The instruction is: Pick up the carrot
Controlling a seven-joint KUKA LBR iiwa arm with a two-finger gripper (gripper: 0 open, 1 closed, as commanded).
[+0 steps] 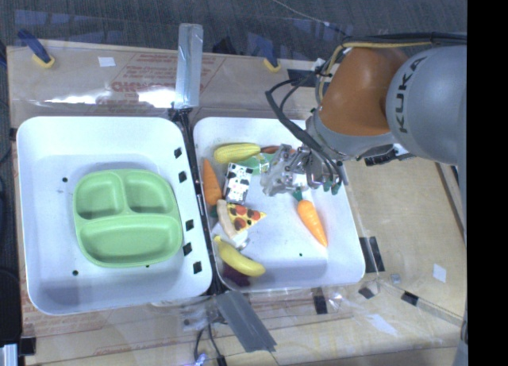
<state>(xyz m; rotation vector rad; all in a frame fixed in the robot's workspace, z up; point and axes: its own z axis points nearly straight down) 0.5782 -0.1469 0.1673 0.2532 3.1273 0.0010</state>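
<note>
Currently my end effector [295,172] hangs low in the right bin [341,257], toward its 1 o'clock corner. The carrot [311,221] lies on the bin floor just at 5 o'clock of it, green top nearest me, not in my grasp. Whether I am spread or pressed together, I cannot tell. Step in hand: approach. Next: shift toward 5 o'clock, align across the carrot, descend.

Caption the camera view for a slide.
Grey KUKA arm's gripper hovers above the orange toy carrot in the right white bin.
</note>
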